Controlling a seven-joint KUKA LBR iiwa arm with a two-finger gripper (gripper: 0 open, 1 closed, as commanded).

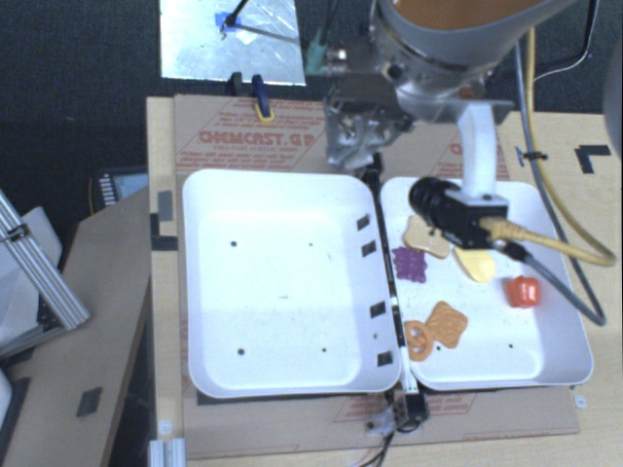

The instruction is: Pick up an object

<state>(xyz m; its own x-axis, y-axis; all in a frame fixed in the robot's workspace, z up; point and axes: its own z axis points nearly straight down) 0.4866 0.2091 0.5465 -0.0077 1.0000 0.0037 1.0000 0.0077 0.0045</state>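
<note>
Two white bins sit side by side on the tabletop, and the left bin shows bare white floor. My gripper hangs above the far edge where the two bins meet, with nothing visibly caught in it; whether it is clenched or released I cannot tell. Everything worth picking lies in the right bin: a purple cluster by its left edge, a pretzel near its near-left corner, a tan slice, an orange cracker, a yellow piece, and a red piece toward the right edge. By my reckoning the pick is not yet begun: choosing, descending, closing and lifting all remain.
</note>
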